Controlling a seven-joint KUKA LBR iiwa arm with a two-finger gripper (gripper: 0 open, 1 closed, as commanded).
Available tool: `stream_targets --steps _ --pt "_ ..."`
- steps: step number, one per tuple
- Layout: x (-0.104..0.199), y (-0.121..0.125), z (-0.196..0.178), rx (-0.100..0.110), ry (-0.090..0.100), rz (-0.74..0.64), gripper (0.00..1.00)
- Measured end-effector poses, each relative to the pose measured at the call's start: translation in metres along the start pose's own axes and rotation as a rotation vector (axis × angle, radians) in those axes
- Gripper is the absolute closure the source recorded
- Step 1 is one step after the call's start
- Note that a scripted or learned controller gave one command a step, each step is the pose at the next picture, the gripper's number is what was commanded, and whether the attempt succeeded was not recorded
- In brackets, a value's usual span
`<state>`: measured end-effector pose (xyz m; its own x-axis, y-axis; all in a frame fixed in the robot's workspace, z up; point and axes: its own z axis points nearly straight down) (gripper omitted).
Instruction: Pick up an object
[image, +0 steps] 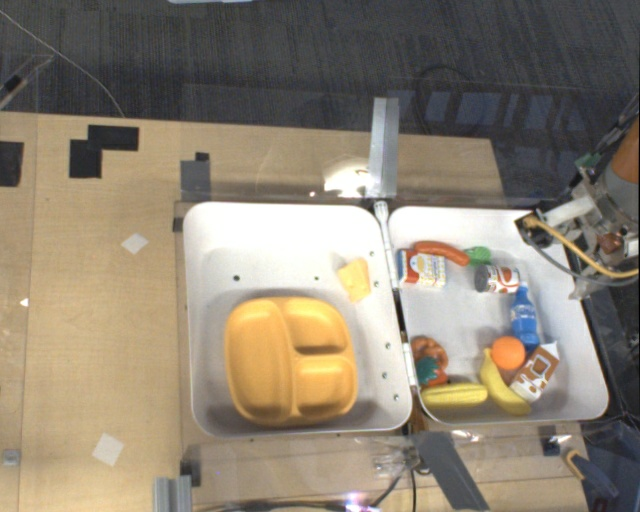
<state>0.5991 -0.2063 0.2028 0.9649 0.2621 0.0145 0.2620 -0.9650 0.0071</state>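
Well, from my station I see the left bin (205, 250) on the bench (100, 330) holding a yellow divided tray (290, 357) with a small yellow wedge (353, 279) beside its upper right. The right bin (575, 400) holds a carton (422, 268), a can (497, 279), a blue bottle (523, 318), an orange ball (508, 353) and a banana (500, 387). Furthest right, the claw (606, 238) hangs at that bin's upper right rim, apart from every object, and I cannot tell whether it is wide or narrow.

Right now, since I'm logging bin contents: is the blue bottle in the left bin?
No, the blue bottle lies in the right bin, beside the orange.
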Motion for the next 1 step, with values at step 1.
stream_targets --steps 1 --pt "0.0401 -0.0799 0.1021 0.014 -0.021 0.049 0.0"
